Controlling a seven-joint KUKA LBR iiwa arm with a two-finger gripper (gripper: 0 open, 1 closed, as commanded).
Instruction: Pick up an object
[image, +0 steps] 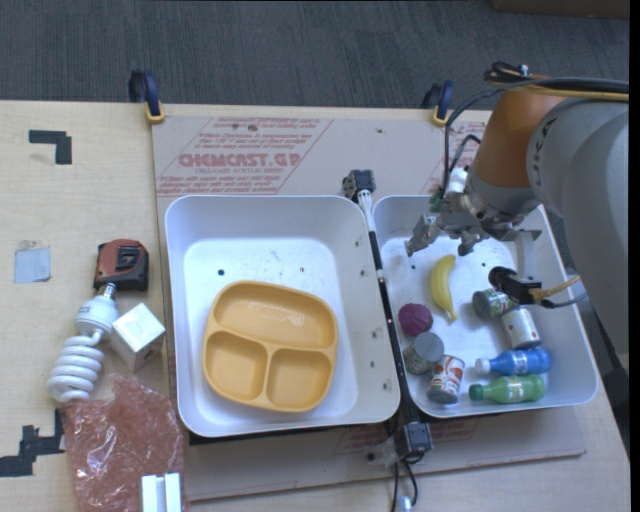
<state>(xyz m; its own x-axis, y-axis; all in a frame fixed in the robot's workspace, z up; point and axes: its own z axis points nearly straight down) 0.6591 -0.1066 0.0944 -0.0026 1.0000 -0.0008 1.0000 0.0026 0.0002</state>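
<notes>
Clutter sits at the far left of my frame: a tape measure (121, 265), a spiral light bulb (82, 350) touching a small white cube (139, 329), and crinkled pink plastic wrap (120, 440) at the lower left. Moving right, I see the left bin (190, 250) holding a yellow divided plate (270, 345). In the right bin (575, 350) lie a purple ball (415, 319), a grey disc (428, 348), a small can (448, 378), a banana (442, 285) standing roughly upright in the frame, a metal can (493, 302), a blue bottle (515, 361) and a green bottle (510, 388). At the upper right, the gripper (445, 238) hangs just above the banana's top end, fingers spread apart, nothing between them, over the upper part of the right bin.
</notes>
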